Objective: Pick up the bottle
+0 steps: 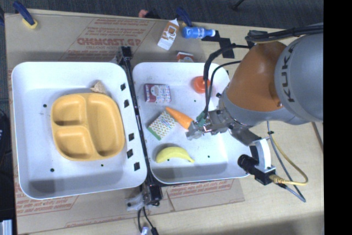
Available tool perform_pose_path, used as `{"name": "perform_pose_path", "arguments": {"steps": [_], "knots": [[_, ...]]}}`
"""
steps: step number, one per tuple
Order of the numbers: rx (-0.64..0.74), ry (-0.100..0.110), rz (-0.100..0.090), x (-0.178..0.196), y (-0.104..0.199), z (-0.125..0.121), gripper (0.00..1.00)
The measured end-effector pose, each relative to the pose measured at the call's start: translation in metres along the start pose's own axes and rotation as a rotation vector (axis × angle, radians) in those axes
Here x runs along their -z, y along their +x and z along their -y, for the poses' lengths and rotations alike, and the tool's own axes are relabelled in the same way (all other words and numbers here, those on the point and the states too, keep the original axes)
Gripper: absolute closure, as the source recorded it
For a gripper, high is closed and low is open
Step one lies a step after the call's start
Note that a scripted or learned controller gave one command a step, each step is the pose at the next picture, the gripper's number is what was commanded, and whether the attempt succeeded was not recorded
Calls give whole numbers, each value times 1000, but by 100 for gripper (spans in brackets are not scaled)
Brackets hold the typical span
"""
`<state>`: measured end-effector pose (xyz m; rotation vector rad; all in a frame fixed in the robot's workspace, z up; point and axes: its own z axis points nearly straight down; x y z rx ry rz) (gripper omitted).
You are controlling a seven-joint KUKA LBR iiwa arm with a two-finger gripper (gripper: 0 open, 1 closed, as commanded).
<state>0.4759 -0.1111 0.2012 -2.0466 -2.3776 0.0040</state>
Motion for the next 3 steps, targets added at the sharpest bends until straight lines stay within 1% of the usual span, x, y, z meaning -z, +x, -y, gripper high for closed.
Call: {"name": "perform_pose_path", "arguments": {"steps": [1,2,3], "knots": [[-36,-3,2,4,-93,14,100],[-17,-1,0,-26,-29,4,100],[-112,-2,1,-11,-99,15,100]]}}
